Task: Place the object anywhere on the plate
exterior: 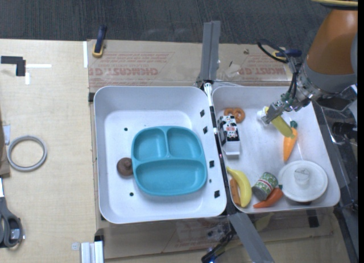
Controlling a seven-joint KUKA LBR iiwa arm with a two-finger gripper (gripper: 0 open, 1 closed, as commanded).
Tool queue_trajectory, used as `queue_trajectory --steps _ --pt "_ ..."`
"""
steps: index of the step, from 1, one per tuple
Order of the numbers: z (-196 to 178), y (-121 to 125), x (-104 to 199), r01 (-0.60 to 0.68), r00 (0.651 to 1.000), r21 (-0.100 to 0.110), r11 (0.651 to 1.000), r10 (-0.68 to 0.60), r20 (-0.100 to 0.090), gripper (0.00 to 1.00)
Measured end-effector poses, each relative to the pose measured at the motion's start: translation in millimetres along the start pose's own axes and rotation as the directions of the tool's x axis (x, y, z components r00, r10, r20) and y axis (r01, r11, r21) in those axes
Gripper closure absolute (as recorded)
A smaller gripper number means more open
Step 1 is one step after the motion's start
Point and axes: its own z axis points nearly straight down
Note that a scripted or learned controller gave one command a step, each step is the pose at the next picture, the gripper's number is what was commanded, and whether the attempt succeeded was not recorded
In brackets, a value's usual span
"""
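White left bin (pixel 108 142) holds a teal three-compartment plate (pixel 169 161), nothing on it, and a brown round item (pixel 124 167) touching the plate's left edge. White right bin (pixel 321 137) holds a pretzel (pixel 234 114) near its top left, a small black-and-white box (pixel 230 134) just below it, a banana (pixel 241 185) at the lower left, a green can (pixel 264 186) lying beside the banana, a red-orange pepper-like piece (pixel 269 199) just under the can, a white lidded cup (pixel 302 180) at lower right, and a carrot (pixel 290 142) upright in the middle right. Gripper (pixel 273 114) sits over the right bin's upper middle, clamped on a yellow object (pixel 282 125) that sticks out down-right, its tip near the carrot's green top. Grey tape ring (pixel 25 153) lies on the bench, well left of the bins.
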Motion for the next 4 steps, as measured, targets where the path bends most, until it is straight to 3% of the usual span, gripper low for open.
queue_trajectory --steps 1,2,3,4 --pt "24.9 52.0 56.5 -0.037 0.999 -0.001 0.999 0.037 -0.001 1.0" --pt "24.5 88.0 121.8 0.066 0.998 -0.002 0.998 -0.066 0.0 1.0" --pt "23.9 57.7 198.4 0.051 0.999 -0.004 0.999 -0.051 -0.001 1.0" --pt "-34.7 89.1 285.3 0.324 0.946 -0.002 0.946 -0.324 0.001 1.0"
